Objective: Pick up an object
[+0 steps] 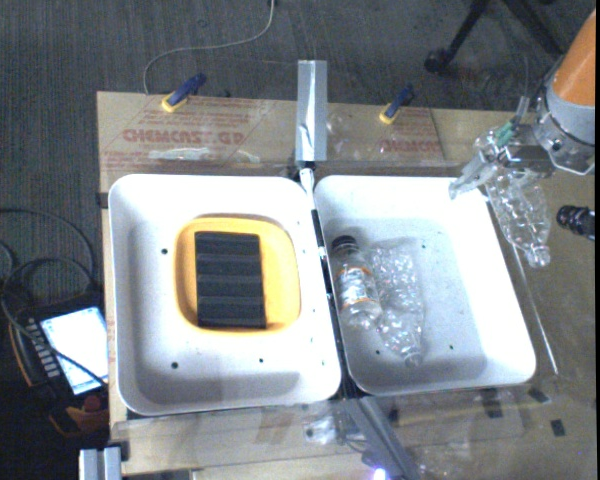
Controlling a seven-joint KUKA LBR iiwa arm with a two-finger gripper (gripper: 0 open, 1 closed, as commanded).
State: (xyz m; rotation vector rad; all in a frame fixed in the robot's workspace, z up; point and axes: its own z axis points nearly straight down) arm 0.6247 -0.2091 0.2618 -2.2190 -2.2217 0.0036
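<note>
A light, crushable, slippery clear plastic bottle [520, 213] hung, seemingly pinched by its top, between the gripper's [500, 158] closed fingers.

A robotics lab: two white bins [130, 268] sit on a wooden bench [210, 133] held by blue clamps [183, 91] at twelve o'clock, with cables [40, 298] at nine o'clock and an office chair base [490, 13] at one o'clock.

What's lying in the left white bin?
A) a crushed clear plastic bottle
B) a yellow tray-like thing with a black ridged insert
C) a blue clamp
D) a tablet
B: the left bin holds the yellow thing with a black ridged centre; the clear bottle lies in the right bin.
</note>
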